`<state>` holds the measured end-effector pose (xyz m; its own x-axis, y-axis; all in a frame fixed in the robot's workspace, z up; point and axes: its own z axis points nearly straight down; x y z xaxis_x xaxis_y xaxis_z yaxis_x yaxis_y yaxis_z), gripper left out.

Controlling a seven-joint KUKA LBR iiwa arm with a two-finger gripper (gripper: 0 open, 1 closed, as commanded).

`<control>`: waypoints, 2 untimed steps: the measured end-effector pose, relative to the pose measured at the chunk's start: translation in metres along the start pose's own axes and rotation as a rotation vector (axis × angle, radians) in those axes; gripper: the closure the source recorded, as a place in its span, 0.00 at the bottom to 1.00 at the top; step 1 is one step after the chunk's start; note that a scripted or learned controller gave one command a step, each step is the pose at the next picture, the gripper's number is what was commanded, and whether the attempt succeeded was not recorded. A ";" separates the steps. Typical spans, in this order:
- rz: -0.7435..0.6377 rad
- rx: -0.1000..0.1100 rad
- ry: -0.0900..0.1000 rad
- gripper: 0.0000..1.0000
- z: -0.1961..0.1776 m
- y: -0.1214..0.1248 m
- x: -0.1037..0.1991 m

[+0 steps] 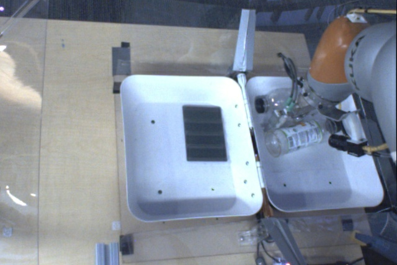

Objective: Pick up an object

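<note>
A clear plastic bottle (295, 136) with a green and white label lay on its side in the right bin (322, 189), toward that bin's upper left. Its long axis ran roughly left to right, tilted slightly upward at the right. The gripper (296, 103) hung just above and behind the bottle, very close to it; whether it gripped anything could not be told. A second clear bottle (273, 101) with a dark cap lay just beside the gripper, to its left. The grey arm (366, 53) with its orange band reached in from the right. The left bin (142, 152) held a dark ribbed rectangular pad (204, 133) near its centre.
</note>
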<state>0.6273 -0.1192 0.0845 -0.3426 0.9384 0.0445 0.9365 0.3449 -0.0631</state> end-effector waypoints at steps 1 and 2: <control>0.065 -0.074 -0.047 0.00 -0.001 -0.054 0.004; 0.152 -0.004 -0.001 0.00 0.001 0.001 -0.051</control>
<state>0.6457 -0.1668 0.0807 -0.1968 0.9799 0.0339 0.9779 0.1987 -0.0648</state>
